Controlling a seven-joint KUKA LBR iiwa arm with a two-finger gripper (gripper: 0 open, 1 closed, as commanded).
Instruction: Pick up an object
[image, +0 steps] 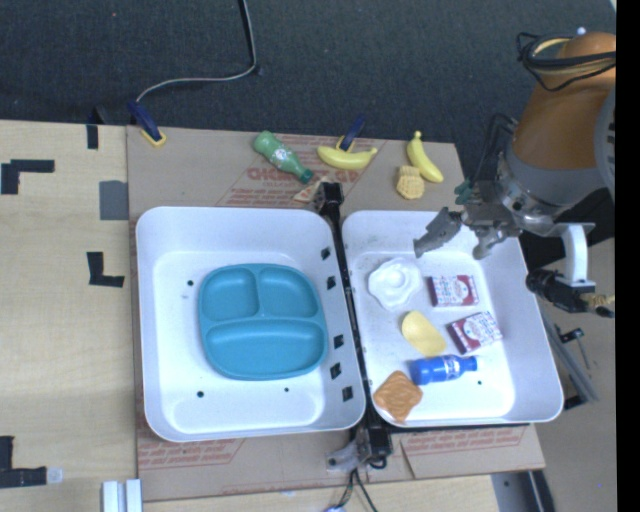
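Observation:
The right bin (530, 395) holds a white lumpy object (392, 282), two red-and-white cartons (452, 290) (474, 331), a yellow lemon-like piece (423, 333), a blue bottle (442, 370) lying on its side and an orange cookie (398, 396). My gripper (460, 243) hovers over the far end of this bin, above and behind the upper carton. Its two dark fingers (433, 240) are spread apart, open, with nothing between them.
A blue divided plate (263, 320) lies in the left bin (160, 300). Behind the bins, on the cardboard, lie a green bottle (280, 155), two bananas (345, 156) (425, 158) and a small yellow waffle piece (408, 184). The black divider (340, 290) runs between the bins.

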